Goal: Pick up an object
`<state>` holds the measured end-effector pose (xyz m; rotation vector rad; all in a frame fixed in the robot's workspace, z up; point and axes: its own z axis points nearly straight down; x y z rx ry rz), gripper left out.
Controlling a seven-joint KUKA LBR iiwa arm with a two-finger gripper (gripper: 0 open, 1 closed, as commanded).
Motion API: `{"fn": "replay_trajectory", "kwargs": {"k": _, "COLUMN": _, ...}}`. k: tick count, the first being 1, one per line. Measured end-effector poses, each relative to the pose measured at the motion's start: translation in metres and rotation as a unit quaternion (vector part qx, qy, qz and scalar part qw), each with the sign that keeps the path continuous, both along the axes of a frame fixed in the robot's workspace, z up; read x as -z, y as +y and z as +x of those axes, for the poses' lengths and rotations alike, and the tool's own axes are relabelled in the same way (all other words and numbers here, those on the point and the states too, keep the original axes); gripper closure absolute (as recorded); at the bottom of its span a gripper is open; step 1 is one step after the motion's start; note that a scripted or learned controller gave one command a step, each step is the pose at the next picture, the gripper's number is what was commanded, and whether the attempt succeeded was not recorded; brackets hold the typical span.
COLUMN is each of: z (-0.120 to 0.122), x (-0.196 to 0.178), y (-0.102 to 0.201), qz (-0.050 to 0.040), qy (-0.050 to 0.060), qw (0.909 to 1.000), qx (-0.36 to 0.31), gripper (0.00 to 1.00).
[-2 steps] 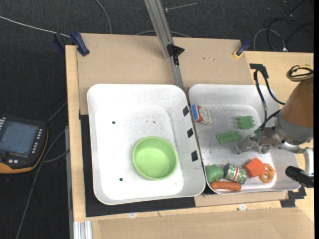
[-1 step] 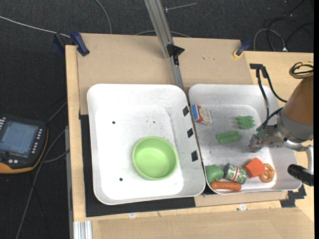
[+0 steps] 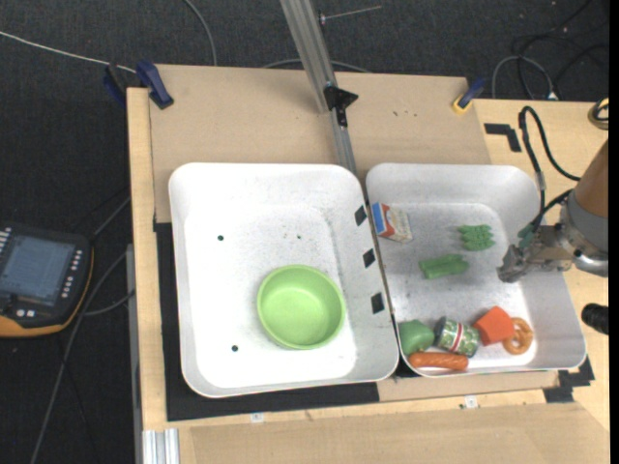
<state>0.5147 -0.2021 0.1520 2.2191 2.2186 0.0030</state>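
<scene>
My gripper [image 3: 510, 268] hangs over the right side of the right bin [image 3: 455, 184], its dark fingertips low near the bin floor. Nothing shows between them. To its left lie a green block [image 3: 443, 267] and a small green ridged piece [image 3: 475, 237]. A red-and-white carton [image 3: 392, 222] sits near the bin's left wall. Along the front edge lie a green rounded toy [image 3: 416, 336], a small can [image 3: 455, 336], an orange carrot-like piece [image 3: 440, 361], an orange-red toy [image 3: 494, 326] and a pretzel [image 3: 518, 337].
The left bin [image 3: 208, 211] holds a light green bowl [image 3: 301, 305]. A metal pole [image 3: 309, 42] rises from the divider behind the bins. Blue and yellow clamps sit at the bench's back corners. A teach pendant [image 3: 39, 278] lies off the bench at left.
</scene>
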Motion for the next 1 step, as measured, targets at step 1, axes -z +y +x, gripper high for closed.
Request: {"fn": "replay_trajectory", "kwargs": {"k": 1, "z": 0.0008, "x": -0.0526, "y": -0.0001, "qz": 0.0001, "qy": 0.0, "qw": 1.0, "qx": 0.0, "gripper": 1.0}}
